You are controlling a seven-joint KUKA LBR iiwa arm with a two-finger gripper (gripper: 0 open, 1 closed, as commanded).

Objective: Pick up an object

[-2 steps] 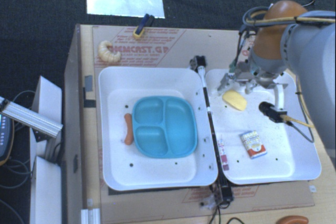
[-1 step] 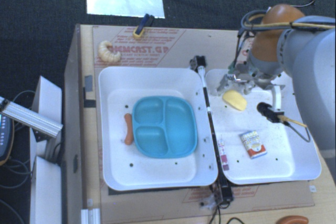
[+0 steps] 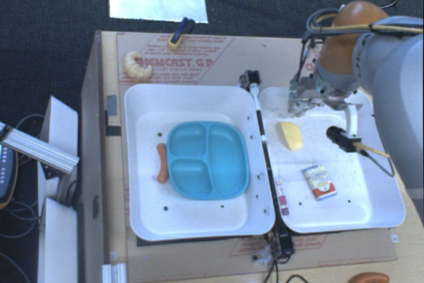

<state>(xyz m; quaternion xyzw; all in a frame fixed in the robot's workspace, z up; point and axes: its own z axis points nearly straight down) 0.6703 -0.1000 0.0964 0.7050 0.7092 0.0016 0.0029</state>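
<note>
The gripper (image 3: pixel 301 103) hangs over the far edge of the right white bin (image 3: pixel 377 209), likely poised above the pale yellow wedge-shaped object (image 3: pixel 289 135) lying just near of it. Its opening cannot be told; nothing visibly sits in its grasp.

The divided tray (image 3: pixel 207 160) is lying in the left bin (image 3: pixel 142 209), a sausage-shaped item (image 3: pixel 161 163) just left of it. The wedge (image 3: pixel 290 136) and small box (image 3: pixel 319 182) are lying apart in the right bin (image 3: pixel 371 209).
</note>
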